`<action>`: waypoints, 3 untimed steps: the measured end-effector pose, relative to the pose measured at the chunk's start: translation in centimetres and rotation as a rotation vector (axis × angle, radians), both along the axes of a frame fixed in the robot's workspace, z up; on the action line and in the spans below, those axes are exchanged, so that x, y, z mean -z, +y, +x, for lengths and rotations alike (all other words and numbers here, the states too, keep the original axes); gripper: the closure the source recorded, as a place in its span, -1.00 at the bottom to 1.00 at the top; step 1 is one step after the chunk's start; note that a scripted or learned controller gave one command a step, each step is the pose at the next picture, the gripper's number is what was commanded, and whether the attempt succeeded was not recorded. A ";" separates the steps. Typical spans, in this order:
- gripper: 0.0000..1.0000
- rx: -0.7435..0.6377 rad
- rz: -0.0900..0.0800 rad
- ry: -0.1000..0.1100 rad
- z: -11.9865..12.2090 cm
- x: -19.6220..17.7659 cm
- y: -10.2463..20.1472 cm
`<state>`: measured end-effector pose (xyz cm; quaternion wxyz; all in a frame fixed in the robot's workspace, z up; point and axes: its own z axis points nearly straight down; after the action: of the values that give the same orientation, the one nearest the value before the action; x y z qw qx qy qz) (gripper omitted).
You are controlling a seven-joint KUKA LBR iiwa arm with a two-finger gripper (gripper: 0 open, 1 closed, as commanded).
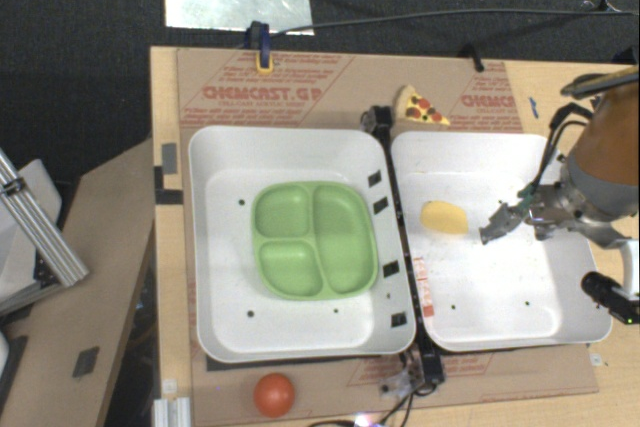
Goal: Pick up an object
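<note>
Yellow object (444, 217) in right bin (500, 315), tool (497, 223) just beside.

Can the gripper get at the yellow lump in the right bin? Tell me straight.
Probably yes. The gripper sits just right of the yellow lump, with bare bin floor between them.

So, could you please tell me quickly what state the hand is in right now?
Hand: cannot be told; it sits in the right bin, beside the yellow object.

"CHEMCAST GP" on bench sheet (262, 95)
</note>
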<state>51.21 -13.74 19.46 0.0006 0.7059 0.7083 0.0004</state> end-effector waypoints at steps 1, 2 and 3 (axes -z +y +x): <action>-1.00 0.002 0.001 0.002 -0.5 4.3 -0.1; -1.00 0.003 0.001 0.004 -0.5 10.5 -0.4; -1.00 0.003 0.001 0.001 -0.4 11.0 -0.4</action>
<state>50.77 -14.14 8.44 0.0001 0.7068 0.7074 0.0003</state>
